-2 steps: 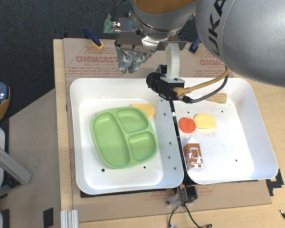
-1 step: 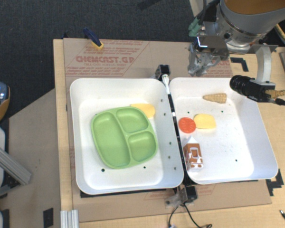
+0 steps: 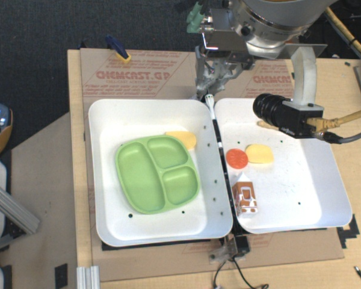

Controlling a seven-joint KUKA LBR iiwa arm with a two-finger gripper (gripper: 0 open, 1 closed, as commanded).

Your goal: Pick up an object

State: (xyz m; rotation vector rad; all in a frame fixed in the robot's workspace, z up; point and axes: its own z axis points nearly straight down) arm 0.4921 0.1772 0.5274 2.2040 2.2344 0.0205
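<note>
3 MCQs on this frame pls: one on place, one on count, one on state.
1. Where is the green divided plate?
A. left bin
B. right bin
C. on the cardboard

2. How many loose items lie in the right bin?
A. one
B. three
C. five

3. Where is the hand?
A. down in the left bin
B. up at the far edge where the bins meet
C. on the small carton

Key:
1 A, it fills the left bin.
2 B, red disc, yellow piece, small carton.
3 B, it hangs there, apart from every item.
</note>
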